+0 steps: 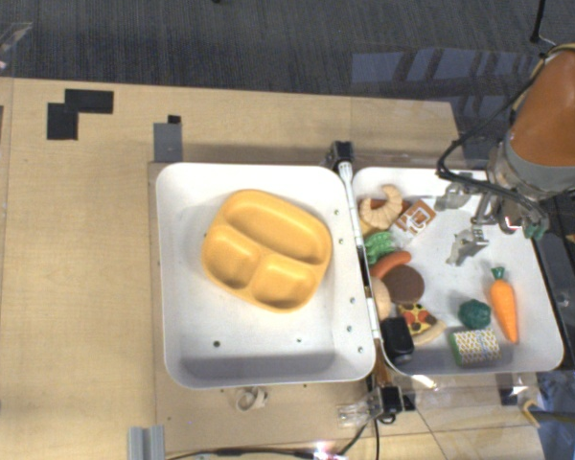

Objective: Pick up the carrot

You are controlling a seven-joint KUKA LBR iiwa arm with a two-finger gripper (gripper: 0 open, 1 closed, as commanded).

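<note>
Orange carrot (503, 307) w/ green top lies flat in the right bin (537, 257), near its right wall, tip pointing toward the front edge, leafy end toward the arm. It sits by itself on bare white floor, prob. the easiest item in that bin to reach from above.

Camera view, right side: grey arm w/ orange band (554, 103) reaches in over the right bin's back corner. End effector (468, 242) hangs above the bin floor, behind and left of the carrot, apart from it, nothing between the fingers. Fingers look slightly parted, but they're small and metallic against white, so can't tell for sure whether they're apart or together. Judging by this, the pick hasn't started; next move needs a shift toward the right wall and forward, then a descent, ideally w/ fingers across the carrot's narrow width.

Neighbours: dark green lump (475, 312) just left of the carrot, near but not touching as far as I can see, and a patterned roll (474, 347) in front of that. Both could get nudged if the fingers come down wide. Right wall is close on the other side, so little room there.

Rest of the right bin's clutter is along its left wall: croissant (381, 207), small red-white box (414, 218), brown disc (402, 284), pizza slice (420, 320), a black item (397, 337). All well apart from the carrot.

Left bin (192, 353) carries a yellow divided tray (266, 248), tilted. Irrelevant to the pick.
</note>
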